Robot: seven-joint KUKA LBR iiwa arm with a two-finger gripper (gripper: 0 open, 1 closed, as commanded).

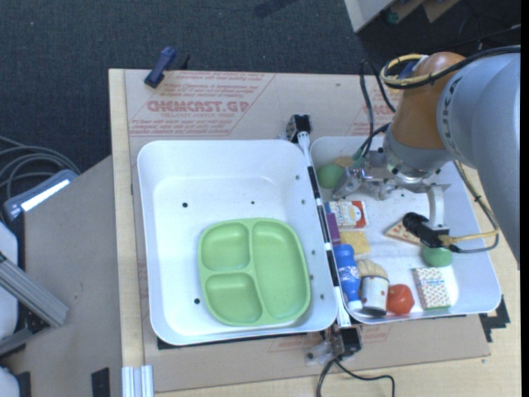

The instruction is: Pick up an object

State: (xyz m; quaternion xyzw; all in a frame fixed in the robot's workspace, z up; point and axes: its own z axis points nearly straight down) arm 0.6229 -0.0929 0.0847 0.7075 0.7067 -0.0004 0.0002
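**Nothing being lifted yet: gripper being held over the far end of the right bin**

The gripper [370, 182] is being seen low over the far end of the right bin [382, 218], under the grey arm. Whether it is wide or narrow cannot be told from this slant, and nothing is being shown in its grasp. The pick is therefore being judged as not yet done: the closing and the lift are being left to do.

A ball [331, 174], just beside the gripper on its left and near the bin's far left corner, is being taken as the likeliest target, though that is only a judgement. It is looking small, round, plain green and smooth, and it is lying apart from its neighbours, close to the wall.

Nearer the camera, a red-and-white packet [351, 213] is lying below the ball, with a tan wedge [399, 231] to its right. Along the left wall a blue bottle [344, 268] is lying lengthwise. At the near end a can [374, 292], a tomato [400, 299] and a patterned box [434, 288] are being crowded together.

In the left bin [215, 180] a green divided plate [252, 271] is lying alone. Both bins are being carried by the tabletop [207, 106].
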